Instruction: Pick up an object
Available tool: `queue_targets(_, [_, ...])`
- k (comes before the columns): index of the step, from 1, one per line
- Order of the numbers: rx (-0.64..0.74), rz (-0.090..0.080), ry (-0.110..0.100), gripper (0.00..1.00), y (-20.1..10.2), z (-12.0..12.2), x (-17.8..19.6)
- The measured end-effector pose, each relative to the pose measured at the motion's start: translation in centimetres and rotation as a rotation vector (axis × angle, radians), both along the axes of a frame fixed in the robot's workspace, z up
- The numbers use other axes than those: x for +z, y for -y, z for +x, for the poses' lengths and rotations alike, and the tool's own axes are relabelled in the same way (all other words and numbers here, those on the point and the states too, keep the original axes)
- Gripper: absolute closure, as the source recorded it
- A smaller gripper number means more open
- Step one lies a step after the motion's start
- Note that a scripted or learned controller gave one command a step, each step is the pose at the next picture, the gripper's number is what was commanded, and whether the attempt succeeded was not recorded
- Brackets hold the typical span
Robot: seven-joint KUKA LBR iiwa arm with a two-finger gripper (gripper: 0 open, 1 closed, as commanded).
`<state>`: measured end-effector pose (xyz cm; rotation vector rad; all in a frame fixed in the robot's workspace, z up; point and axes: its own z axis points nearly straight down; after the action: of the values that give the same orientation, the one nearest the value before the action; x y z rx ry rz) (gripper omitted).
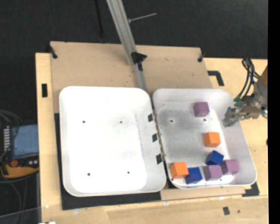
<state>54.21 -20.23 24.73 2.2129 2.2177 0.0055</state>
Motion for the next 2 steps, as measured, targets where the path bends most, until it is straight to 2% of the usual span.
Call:
queue_targets(1, [0.002,0.002,-0.003,1.0,0.1,0.1,3.7])
queue_targets(2, [0.005,0.004,-0.007,1.0,-5.9,0.2,3.2])
